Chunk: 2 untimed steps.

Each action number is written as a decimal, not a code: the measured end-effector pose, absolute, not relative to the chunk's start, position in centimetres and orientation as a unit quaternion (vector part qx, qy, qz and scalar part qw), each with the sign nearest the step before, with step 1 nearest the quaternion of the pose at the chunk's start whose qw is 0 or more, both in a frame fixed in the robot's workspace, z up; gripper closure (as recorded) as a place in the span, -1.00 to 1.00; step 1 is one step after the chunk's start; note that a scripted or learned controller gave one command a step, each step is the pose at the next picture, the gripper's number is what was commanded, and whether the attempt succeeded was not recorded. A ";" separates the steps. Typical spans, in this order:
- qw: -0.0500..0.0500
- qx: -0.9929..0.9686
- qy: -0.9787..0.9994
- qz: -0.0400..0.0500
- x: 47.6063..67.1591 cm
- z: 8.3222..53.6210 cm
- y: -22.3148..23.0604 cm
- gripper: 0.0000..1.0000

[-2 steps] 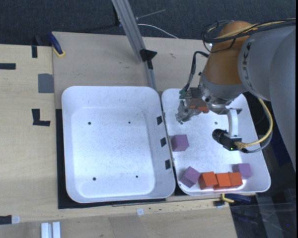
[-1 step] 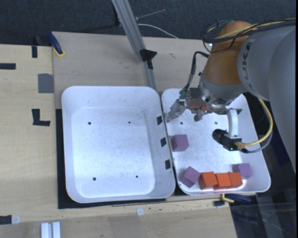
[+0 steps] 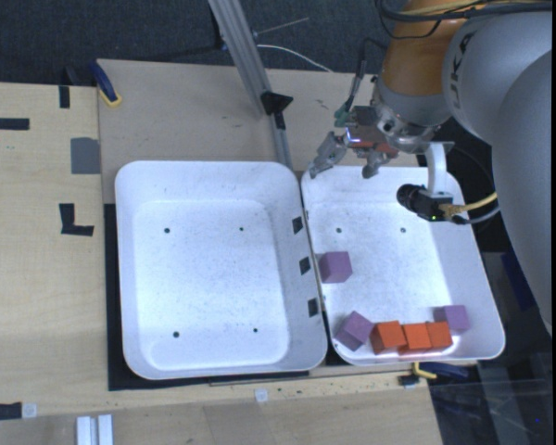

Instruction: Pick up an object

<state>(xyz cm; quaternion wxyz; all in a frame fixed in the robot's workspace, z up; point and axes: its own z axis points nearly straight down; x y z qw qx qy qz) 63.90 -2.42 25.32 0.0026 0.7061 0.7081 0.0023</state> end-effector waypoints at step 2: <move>-0.004 0.705 0.709 -0.002 51.6 19.1 2.7 -1.00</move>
